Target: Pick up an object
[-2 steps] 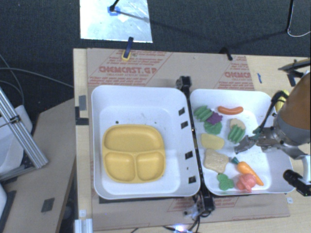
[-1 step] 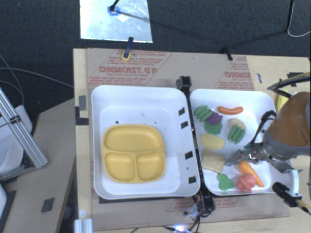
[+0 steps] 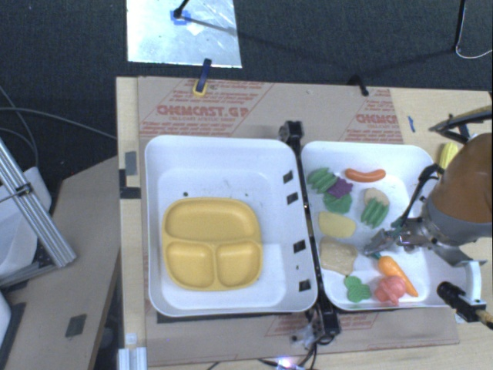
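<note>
Left bin (image 3: 162, 168): holds a yellow divided tray (image 3: 212, 243) near its middle; bare white floor runs along the far wall and both side walls.
Right bin (image 3: 416, 156): crowded with toy foods, with little open floor between them.
Gripper (image 3: 379, 243): low inside the right bin near its right wall; whether its fingers are apart or together I cannot tell.
Carrot (image 3: 397, 272): just beside the gripper, toward the near wall.
Pink piece (image 3: 389, 290): touching the carrot, close to the near rim.
Sausage (image 3: 364, 175): by the far wall.
Green pieces (image 3: 322, 179): far left corner, near the divider.
Arm (image 3: 462, 199): over the bin's right edge.
</note>
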`<state>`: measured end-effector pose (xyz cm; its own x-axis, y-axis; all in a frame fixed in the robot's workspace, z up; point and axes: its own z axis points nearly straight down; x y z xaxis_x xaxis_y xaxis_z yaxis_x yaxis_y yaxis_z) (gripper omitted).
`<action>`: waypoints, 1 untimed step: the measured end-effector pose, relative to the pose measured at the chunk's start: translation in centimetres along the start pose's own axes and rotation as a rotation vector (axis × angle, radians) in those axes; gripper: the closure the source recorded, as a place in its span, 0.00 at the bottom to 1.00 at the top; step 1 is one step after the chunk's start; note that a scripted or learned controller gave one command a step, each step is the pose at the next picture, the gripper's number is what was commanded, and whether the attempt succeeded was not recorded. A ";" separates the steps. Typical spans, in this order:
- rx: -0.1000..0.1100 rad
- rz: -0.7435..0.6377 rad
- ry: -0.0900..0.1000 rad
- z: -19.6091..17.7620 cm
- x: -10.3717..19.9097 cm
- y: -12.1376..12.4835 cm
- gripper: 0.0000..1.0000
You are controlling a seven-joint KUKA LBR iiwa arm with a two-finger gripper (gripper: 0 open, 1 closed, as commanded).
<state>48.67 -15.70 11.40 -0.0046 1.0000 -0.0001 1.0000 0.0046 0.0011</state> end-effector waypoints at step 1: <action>-0.001 0.004 0.000 -3.2 -2.3 0.0 0.00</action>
<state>48.70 -17.98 14.64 -0.0009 1.0000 -0.0004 1.0000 0.0009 0.0017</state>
